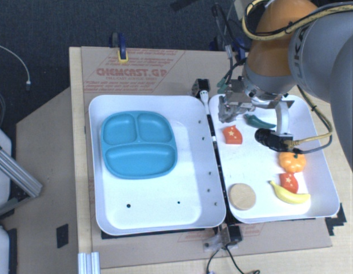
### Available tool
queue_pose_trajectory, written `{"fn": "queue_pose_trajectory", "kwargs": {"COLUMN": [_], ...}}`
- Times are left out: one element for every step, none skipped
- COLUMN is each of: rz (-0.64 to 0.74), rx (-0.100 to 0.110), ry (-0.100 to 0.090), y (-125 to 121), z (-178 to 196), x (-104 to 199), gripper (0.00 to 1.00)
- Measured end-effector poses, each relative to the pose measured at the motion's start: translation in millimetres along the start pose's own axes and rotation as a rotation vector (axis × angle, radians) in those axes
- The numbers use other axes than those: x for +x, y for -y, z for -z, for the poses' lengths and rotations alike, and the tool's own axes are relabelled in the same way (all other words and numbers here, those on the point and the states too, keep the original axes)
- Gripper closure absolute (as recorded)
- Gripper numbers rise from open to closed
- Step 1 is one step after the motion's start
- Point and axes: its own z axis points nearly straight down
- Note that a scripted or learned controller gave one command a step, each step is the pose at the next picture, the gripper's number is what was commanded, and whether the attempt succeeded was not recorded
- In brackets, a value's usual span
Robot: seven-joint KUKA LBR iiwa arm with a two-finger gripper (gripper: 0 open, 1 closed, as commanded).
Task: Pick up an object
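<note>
Progress looks slight: the gripper (pixel 229 112) hangs low over the far left corner of the right bin (pixel 320 207), and I cannot tell how its fingers stand; nothing shows between them, so the pick seems still to do. Nearest lies a small red piece (pixel 233 135) with a yellow mark, flat on the bin floor just beside the gripper.

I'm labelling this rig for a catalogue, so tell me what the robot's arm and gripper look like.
The arm is thick, rounded and grey, with a glossy orange band above the wrist. Yellow and black cables loop around that band. Below it sits a compact metallic grey gripper, and another yellow cable trails off toward the right.
</note>
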Motion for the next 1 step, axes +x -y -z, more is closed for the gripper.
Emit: {"fn": "queue_pose_trajectory", "kwargs": {"rz": [0.0], "rx": [0.001], "ry": [0.0], "y": [-21.2], "z": [12.4], "x": [49.7], "gripper": [1.0]}}
